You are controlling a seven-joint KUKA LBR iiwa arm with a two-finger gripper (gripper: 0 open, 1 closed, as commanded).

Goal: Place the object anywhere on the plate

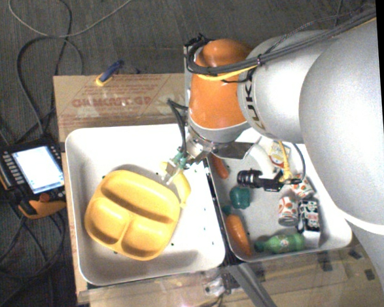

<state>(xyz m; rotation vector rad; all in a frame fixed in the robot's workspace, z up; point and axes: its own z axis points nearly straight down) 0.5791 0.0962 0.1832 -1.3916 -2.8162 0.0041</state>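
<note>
A yellow divided plate (134,212) lies in the left white bin (86,147). My gripper (176,165) hangs low over the plate's upper right rim, reaching in under the orange wrist band (217,92). A pale yellow curved object (183,186) sits right below the gripper tip, against the plate's right edge and the bin floor. The gripper covers its upper end, so I cannot make out whether it is held or resting there.
The right bin (335,234) holds an orange carrot (237,235), a green bottle-like item (280,243), a dark green piece (239,197), a small red-orange piece (219,167) and two small cans (298,211). A handheld screen (36,168) lies left of the bench.
</note>
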